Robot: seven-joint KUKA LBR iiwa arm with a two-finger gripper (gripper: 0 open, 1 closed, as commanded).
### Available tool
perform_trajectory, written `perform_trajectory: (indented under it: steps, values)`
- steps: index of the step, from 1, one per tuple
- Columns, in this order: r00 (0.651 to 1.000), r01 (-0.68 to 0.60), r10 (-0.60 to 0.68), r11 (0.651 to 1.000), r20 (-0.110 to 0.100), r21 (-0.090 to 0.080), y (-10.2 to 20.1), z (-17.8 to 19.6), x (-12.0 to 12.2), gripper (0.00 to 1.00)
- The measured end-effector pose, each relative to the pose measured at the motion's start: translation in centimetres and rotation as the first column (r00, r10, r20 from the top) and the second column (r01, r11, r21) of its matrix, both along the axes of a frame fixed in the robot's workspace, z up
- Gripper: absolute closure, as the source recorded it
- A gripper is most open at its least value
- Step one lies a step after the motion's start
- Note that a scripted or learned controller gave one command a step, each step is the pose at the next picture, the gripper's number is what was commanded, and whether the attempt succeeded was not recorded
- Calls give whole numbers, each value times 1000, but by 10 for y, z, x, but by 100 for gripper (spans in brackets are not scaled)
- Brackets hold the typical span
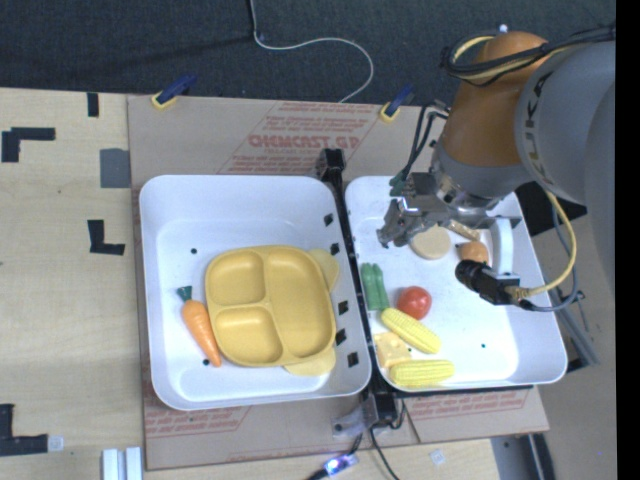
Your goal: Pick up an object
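Claw: low over the right bin's far-left part, hung from the grey wrist; dark fingers point down and left.
Claw state: cannot tell; fingers merge into one dark mass from this angle, nothing seen between them.
Arm: comes in from the right, orange band above the wrist, cables looped around it.
Beige round piece: on the bin floor just right of the claw, close beside it, partly under the wrist.
Brown piece: next to the beige one, further right, small; kind not clear.
Green vegetable: long, lying lengthwise near the bin's left wall, just in front of the claw, apart from it.
Tomato: red, right of the green vegetable, nearer the camera than the claw.
Corn cob: yellow, slanted, just in front of the tomato.
Second corn cob: near the front wall, well apart from the claw.
Right bin: white, shallow, holds all the above.
Left bin: white, side by side with the right one.
Yellow tray: three compartments, middle of the left bin.
Carrot: orange, green top, touching the tray's left edge.
Bench: pale wood, cardboard sheet under both bins.
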State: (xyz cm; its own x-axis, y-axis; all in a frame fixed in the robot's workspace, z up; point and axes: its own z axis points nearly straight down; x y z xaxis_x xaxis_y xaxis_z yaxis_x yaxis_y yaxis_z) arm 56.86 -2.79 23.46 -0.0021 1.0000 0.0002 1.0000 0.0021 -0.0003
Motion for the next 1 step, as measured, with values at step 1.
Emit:
perform_trajectory:
  steps: [1]
  values:
    - [1000,2,-2,1000,-3,-1,-9,-10,-8,100]
